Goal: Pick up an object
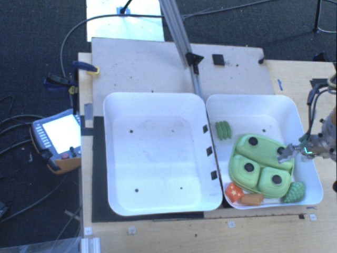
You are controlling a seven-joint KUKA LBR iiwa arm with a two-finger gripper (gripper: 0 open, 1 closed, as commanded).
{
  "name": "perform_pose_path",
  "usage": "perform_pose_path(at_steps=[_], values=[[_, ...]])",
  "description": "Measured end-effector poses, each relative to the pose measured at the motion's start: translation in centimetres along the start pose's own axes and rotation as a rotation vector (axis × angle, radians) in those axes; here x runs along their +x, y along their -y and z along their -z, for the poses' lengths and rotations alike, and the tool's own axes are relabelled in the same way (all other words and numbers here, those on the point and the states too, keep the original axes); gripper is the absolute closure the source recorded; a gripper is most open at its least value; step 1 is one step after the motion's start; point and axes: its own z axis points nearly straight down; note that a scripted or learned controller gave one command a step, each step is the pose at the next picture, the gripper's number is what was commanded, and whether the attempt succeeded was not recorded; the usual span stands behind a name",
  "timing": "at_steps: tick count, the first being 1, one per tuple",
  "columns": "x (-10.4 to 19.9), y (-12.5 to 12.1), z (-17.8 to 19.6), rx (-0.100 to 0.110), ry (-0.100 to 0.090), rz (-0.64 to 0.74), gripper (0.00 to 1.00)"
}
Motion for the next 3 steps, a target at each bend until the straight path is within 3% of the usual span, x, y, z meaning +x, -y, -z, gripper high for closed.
perform_pose_path(at_steps=[1, 3], values=[[0.0, -0.1, 0.1, -0.002, 0.001, 0.0, 0.0], [0.5, 0.1, -7.7, -0.011, 0.003, -0.001, 0.0]])
